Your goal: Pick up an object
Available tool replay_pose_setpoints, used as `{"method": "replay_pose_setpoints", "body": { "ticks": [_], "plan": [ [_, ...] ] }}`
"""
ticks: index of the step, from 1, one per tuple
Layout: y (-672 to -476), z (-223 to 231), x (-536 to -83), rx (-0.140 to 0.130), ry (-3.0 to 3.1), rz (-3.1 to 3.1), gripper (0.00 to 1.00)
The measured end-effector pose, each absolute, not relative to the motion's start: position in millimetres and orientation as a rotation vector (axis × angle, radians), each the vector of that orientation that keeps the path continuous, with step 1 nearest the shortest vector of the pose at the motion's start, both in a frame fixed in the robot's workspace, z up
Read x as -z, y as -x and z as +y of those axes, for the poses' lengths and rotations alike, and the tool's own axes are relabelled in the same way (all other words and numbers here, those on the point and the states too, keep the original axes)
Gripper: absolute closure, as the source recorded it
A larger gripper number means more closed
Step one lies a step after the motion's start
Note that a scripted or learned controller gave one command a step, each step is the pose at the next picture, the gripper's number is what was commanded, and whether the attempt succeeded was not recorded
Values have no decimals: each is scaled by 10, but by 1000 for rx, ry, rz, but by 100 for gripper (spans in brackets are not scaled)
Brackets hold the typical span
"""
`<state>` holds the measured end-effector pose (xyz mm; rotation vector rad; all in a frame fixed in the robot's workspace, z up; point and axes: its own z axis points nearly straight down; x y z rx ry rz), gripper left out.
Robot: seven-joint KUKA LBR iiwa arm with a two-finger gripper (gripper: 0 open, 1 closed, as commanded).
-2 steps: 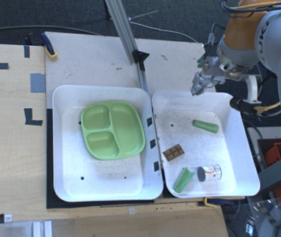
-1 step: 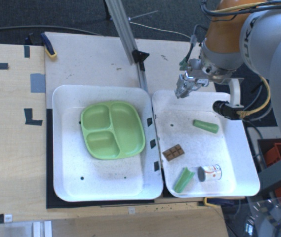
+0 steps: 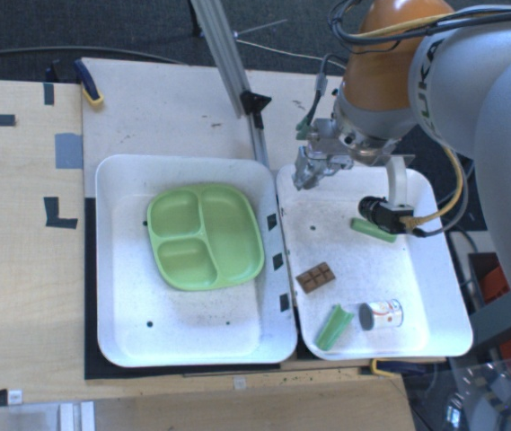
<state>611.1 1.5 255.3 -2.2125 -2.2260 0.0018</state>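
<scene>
My gripper [image 3: 307, 176] hangs over the far left corner of the right bin [image 3: 435, 317], with nothing visible between its fingers. In that bin lie a brown chocolate-bar piece [image 3: 315, 278], a green wedge-shaped piece [image 3: 333, 328], a small white canister with a red label [image 3: 381, 314] and a green stick [image 3: 373, 230] next to a black part of the arm. The brown piece is well below the gripper in the view. The left bin [image 3: 129, 330] holds a green divided plate [image 3: 206, 236].
A grey metal rail [image 3: 224, 52] slants down from the top to the bins' shared wall. A blue and yellow clamp [image 3: 89, 83] sits at the bench's far left corner. The arm's orange band and grey body fill the upper right.
</scene>
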Motion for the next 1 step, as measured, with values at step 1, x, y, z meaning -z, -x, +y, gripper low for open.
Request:
{"method": "replay_pose_setpoints", "body": {
  "ticks": [1],
  "plan": [
    [-6069,474,-2505,-2,2213,-2226,100]
  ]
}}
